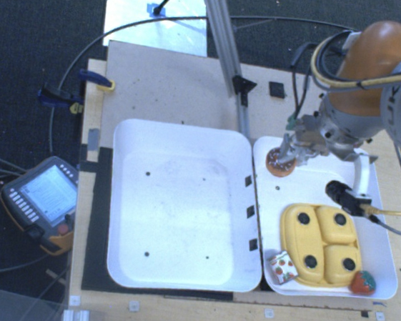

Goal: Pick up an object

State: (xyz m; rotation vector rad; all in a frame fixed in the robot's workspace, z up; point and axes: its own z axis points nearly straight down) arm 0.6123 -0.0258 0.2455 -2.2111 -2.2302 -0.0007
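My gripper (286, 156) reaches down into the far left corner of the right bin (385, 245). Right under its tip lies a small round brown object (279, 167), partly covered by the gripper. I cannot make out whether that object is held. A yellow block with four rounded lobes and black dots (320, 243) fills the bin's near half. Beside it sit a small patterned white box (283, 267) at the near left and a red strawberry-like piece (363, 282) at the near right corner.
The left bin (177, 204) stands beside the right one, joined by black clips (250, 211). A black part on a yellow cable (346, 196) hangs from the arm over the right bin. A metal pole (226, 47) slants in from the back. A teach pendant (41, 199) lies off the bench at the left.
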